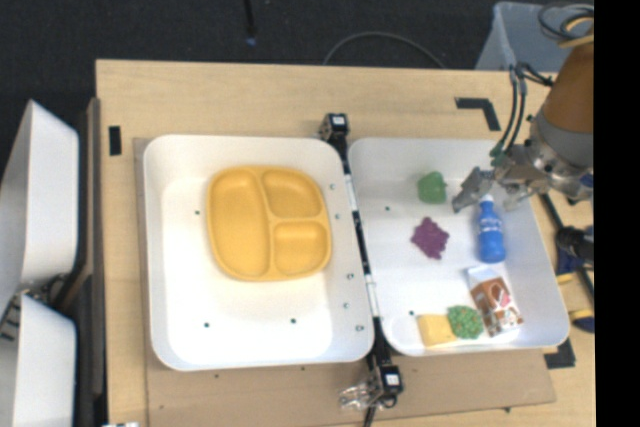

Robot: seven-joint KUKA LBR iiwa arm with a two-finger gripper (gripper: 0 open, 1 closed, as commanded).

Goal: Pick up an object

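two shallow white bins were seen side by side on the wooden bench. the left bin was occupied by a yellow divided plate, which lay flat towards its upper middle. the right bin held the loose objects: a green block near the upper middle, a purple lump just below it, a blue bottle lying lengthwise to the right of the purple lump, a brown and white packet below the bottle, and, along the lower edge, a yellow block touched by a green leafy piece.

the arm was seen reaching in from the right, its orange band above the wrist. the gripper was positioned over the upper right part of the right bin, just above the top of the blue bottle and to the right of the green block. its fingers were spread apart, and nothing was seen between them.
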